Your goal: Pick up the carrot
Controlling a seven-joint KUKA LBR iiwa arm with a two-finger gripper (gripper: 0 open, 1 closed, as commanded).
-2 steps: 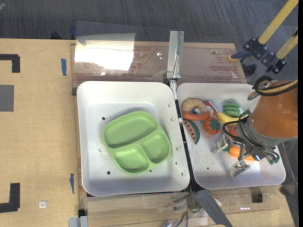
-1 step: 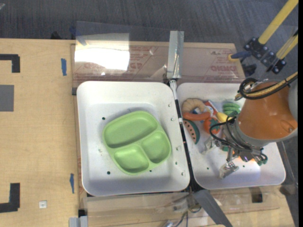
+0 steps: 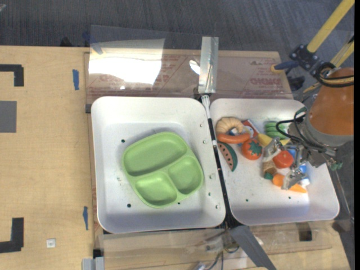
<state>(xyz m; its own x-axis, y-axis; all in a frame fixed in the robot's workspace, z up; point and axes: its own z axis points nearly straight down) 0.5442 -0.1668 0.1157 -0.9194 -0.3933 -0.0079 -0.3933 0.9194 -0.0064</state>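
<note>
The carrot [image 3: 235,139] is an orange, elongated toy in the left part of the right bin [image 3: 264,207]. It lies just below a tan bread piece [image 3: 230,124], and a red-orange piece with a green tip [image 3: 252,149] touches its right end. My gripper [image 3: 288,163] hangs low over the right side of the same bin, about a hand's width right of the carrot. It sits among a cluster of toys, right over a red round piece [image 3: 283,159]. The wrist and the clutter hide how the jaws stand.
A watermelon slice [image 3: 229,156] lies below the carrot by the bin's left wall. Green [image 3: 273,129], yellow [image 3: 264,140], blue [image 3: 302,172] and small orange [image 3: 298,188] toys crowd around the gripper. The left bin [image 3: 107,207] holds a green divided plate [image 3: 162,169].
</note>
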